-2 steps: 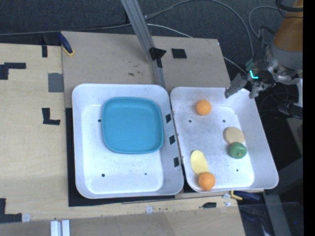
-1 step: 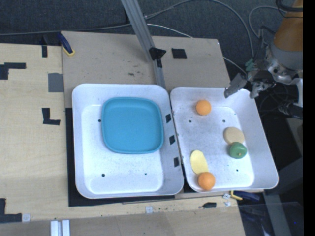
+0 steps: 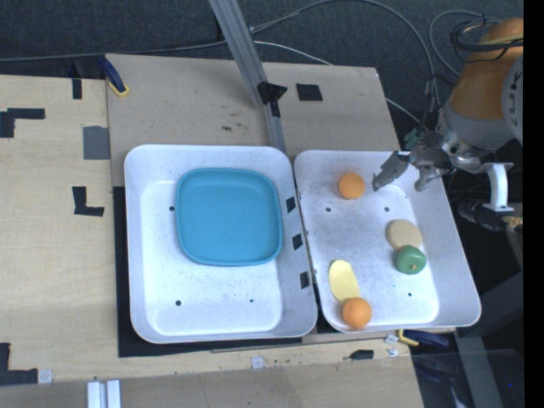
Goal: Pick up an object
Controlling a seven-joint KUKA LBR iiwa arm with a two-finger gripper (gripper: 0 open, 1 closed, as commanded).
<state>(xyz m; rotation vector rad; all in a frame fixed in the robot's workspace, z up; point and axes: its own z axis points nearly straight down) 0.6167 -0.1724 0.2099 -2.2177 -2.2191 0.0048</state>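
Gripper (image 3: 398, 170) hangs over the right bin (image 3: 450, 266) near an orange ball (image 3: 350, 185); its grip is too blurred to tell.

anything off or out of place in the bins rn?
Nothing stands out. The blue plate lies flat in the left bin; the small items sit apart in the right bin, except the green ball touching the beige piece.

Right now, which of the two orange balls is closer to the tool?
The orange ball at the far end of the right bin, just left of the tool. The other orange ball sits at the near edge beside the yellow piece.
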